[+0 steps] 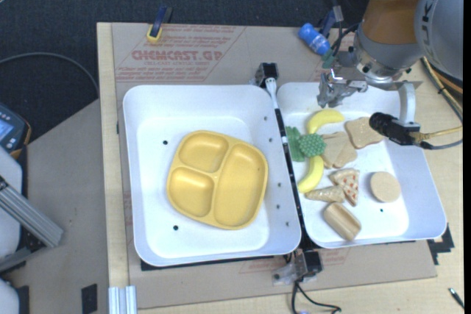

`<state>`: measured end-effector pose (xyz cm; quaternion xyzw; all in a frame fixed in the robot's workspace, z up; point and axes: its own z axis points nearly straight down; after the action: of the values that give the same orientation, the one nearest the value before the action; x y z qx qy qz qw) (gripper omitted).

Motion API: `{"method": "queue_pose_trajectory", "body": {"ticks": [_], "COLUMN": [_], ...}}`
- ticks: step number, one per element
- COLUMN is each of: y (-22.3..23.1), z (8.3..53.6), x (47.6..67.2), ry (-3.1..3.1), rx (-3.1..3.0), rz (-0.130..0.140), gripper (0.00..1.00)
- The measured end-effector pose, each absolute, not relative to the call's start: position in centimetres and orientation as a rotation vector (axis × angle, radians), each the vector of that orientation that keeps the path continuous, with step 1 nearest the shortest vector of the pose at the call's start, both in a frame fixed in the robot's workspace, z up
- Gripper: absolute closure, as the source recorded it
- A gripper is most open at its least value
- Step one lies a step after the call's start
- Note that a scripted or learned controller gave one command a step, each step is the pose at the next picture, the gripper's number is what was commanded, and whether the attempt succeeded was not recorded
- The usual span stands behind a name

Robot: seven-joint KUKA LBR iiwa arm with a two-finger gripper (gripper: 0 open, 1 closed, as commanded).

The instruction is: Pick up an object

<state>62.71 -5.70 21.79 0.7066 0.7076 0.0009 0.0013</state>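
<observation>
Camera view showed the gripper [333, 95] poised just above the banana [318, 147]; whether it was clenched, I couldn't tell. The banana looked light, stiff and smooth; its curved middle seemed the best hold.

A cluster of toy food pieces was seen in the white bin [434, 209] at the right of the frame. A yellow banana [315, 162] curved down the cluster's left side, with a green broccoli piece [305, 146] lying across its middle. A tan bread slice [362, 132] was placed toward the upper right, a pizza wedge [346, 184] near the centre, a round cracker [384, 187] at right, and a brown loaf-shaped block [343, 220] lowest.
</observation>
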Motion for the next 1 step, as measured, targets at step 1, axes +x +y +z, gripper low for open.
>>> {"method": "queue_pose_trajectory", "body": {"ticks": [1], "y": [-5.54], "z": [23.19], "x": [61.73], "ry": [2.220], "rx": [2.221], "rz": [0.003], "gripper": [1.00]}}
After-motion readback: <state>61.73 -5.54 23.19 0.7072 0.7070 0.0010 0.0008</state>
